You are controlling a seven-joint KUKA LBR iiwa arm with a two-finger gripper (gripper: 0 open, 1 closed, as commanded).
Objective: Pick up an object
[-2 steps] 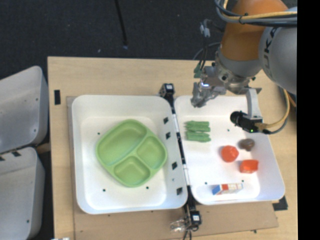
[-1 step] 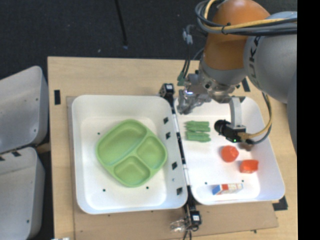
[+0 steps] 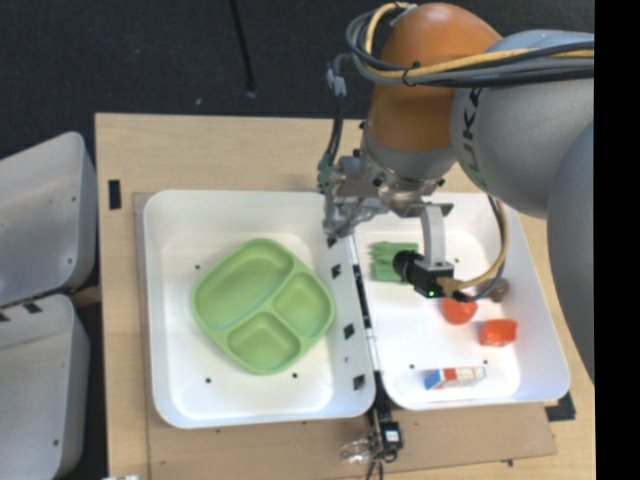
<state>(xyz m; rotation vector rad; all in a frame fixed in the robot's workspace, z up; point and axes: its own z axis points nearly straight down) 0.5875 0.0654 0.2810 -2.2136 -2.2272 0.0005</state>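
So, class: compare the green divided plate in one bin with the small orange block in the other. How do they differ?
The green divided plate is far larger than the orange block. The plate is pale green and rounded, with three compartments; the block is orange, boxy and solid. The plate lies alone in the left bin; the block shares the right bin with other small items. Both rest flat on a white bin floor.

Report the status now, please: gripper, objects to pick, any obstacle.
Gripper low over right white bin, above small green toothed piece. Orange items and small red-white-blue tube untouched nearby. Green divided plastic plate in left bin, not in the way.
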